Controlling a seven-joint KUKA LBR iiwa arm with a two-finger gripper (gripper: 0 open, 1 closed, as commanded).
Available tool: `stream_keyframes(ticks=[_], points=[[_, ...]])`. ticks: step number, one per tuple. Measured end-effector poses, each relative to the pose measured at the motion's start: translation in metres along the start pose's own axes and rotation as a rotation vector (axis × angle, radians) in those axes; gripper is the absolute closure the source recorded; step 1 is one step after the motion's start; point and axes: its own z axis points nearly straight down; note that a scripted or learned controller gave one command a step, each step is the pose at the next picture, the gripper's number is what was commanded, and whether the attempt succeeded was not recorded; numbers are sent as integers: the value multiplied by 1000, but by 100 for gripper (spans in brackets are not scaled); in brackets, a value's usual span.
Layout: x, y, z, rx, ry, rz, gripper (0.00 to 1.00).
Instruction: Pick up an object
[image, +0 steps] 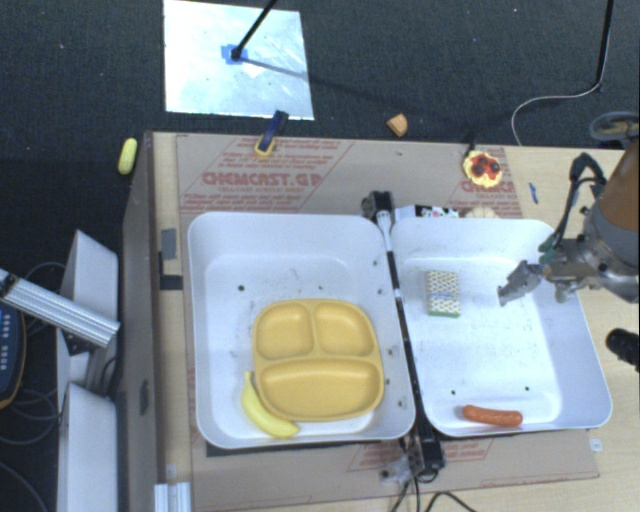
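Sponge (443, 293) looks like the likeliest target to me: a small patterned block lying flat in the right bin (580, 400), up toward the divider, nothing touching it. The gripper (520, 282) hangs over the same bin to the sponge's right, near it but clearly apart. It carries nothing, and at this slant I honestly cannot tell how it's set.

Other candidates: a hot dog (492, 416) lying near the front wall of the right bin, well away from the gripper. In the left bin (215, 300) sits a yellow tray (318, 358) with three compartments, and a banana (262, 408) tucked right against its front left edge.

What could go wrong, as I see it:

- The sponge is low and flat. Come down too shallow and the tips close on air above it; come down off-centre and one tip lands on top and just squashes or shoves it.
- It sits fairly close to the divider, so a push from the right could slide it against that wall, where there's less room to get around it.
- The hot dog is round and right by the front wall. I'd expect it to roll away or get pinned there.
- The banana touching the tray means a grab could catch the tray rim instead.

I'd go for the sponge, straight down.
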Motion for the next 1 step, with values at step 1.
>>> stream_keyframes(ticks=[1], points=[[28,35,85,2,1,0,0]])
